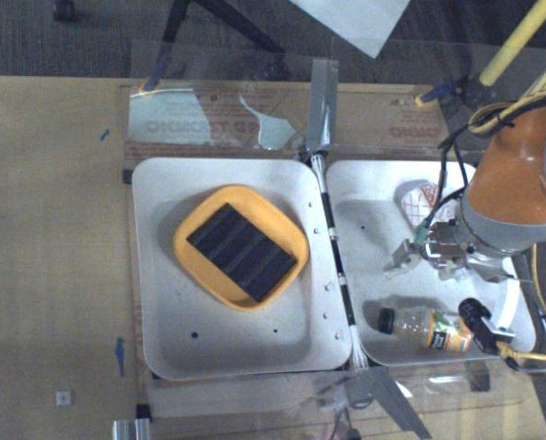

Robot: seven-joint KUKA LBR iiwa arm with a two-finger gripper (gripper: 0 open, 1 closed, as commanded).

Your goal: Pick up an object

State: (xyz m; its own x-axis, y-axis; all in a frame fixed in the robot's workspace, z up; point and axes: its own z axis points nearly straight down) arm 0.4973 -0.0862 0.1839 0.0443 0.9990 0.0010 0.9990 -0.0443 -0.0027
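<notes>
My gripper (400, 256) hangs over the middle of the right bin (369, 191), its two grey fingers apart and nothing between them. A small bottle (426, 327) with a black cap, amber liquid and an orange-green label lies on its side near that bin's front edge, below the gripper and apart from it. A crumpled white and red packet (416, 200) lies at the back of the bin, partly behind the wrist. In the left bin (154, 337) sits a yellow-orange square object (241, 246) with a dark ribbed panel on top.
A metal divider (333, 246) runs between the two bins. The grey and orange arm (516, 181) covers the right bin's right side. Cardboard and clear plastic lie behind the bins, and an office chair base stands on the floor beyond.
</notes>
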